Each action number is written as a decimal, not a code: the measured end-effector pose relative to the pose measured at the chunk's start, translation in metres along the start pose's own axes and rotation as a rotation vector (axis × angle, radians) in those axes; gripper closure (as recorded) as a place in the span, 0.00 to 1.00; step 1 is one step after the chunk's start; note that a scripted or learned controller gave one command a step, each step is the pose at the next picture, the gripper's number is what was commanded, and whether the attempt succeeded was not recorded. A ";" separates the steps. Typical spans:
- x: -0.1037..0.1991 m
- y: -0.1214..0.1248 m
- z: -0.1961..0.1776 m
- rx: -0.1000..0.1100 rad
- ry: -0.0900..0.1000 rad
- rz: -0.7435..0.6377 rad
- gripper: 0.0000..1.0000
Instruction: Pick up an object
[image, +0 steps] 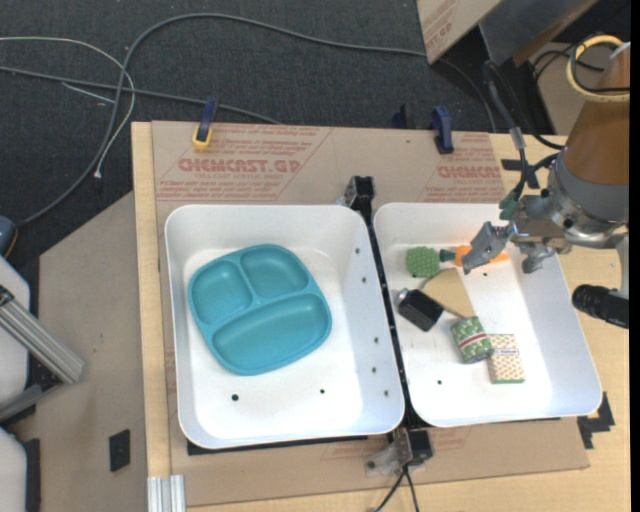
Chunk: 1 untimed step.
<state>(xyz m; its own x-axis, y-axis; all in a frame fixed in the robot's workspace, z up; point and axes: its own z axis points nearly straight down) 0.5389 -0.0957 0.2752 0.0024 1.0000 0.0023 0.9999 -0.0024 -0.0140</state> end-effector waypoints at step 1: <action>0.000 0.001 -0.006 -0.012 -0.001 -0.003 0.00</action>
<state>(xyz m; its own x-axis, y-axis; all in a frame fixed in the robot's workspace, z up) 0.5405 -0.0954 0.2815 -0.0002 1.0000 0.0012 1.0000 0.0002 -0.0017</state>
